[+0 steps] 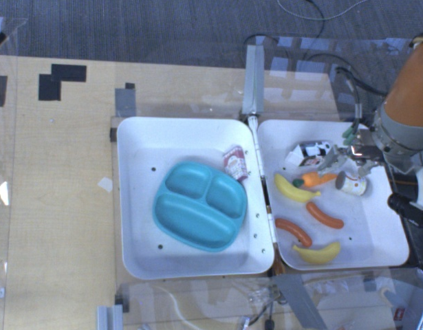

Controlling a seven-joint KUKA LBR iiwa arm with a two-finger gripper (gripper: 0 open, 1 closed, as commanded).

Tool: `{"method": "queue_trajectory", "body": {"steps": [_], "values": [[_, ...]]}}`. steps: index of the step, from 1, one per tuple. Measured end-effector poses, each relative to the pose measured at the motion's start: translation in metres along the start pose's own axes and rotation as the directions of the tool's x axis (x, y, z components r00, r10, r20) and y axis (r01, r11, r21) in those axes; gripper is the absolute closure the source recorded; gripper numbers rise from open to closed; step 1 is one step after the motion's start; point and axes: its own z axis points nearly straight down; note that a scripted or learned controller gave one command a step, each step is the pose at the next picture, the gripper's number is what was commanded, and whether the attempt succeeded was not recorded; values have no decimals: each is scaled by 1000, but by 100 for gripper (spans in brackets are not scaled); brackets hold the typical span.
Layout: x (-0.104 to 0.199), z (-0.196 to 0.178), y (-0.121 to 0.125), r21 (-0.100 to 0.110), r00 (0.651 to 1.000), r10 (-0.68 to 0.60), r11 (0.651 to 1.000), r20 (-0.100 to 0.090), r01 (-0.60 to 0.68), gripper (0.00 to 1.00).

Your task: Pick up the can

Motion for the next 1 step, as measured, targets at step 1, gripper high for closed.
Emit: {"method": "queue_trajectory", "body": {"steps": [1], "values": [[-22, -37, 0, -2, 999, 33, 999, 0, -33, 0]]}}
